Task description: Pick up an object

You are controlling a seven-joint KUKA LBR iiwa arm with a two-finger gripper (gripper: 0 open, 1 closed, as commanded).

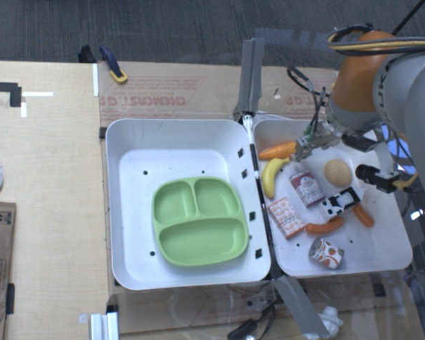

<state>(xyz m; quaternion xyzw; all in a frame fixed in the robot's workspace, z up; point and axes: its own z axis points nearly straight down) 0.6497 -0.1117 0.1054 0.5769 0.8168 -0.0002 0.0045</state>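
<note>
Green plastic, the divided tray (pixel 198 220) sits alone in the left bin (pixel 120 190). Rightward, the gripper (pixel 306 146) hangs over the carrot (pixel 278 150) and banana (pixel 270 176) in the crowded right bin (pixel 382 257); whether it grips anything I cannot tell. Neighbours touching could spoil a grasp.

One fixed overhead camera, slanted down over both bins (pixel 117 190)

matt green plastic tray (pixel 198 222), glossy white plastic bins (pixel 127 261), pale wood bench (pixel 42 161) w/ smooth finish

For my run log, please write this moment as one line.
arm: over right white bin | gripper: beside orange carrot, yellow banana | held: nothing seen | left bin: green divided plate
</note>
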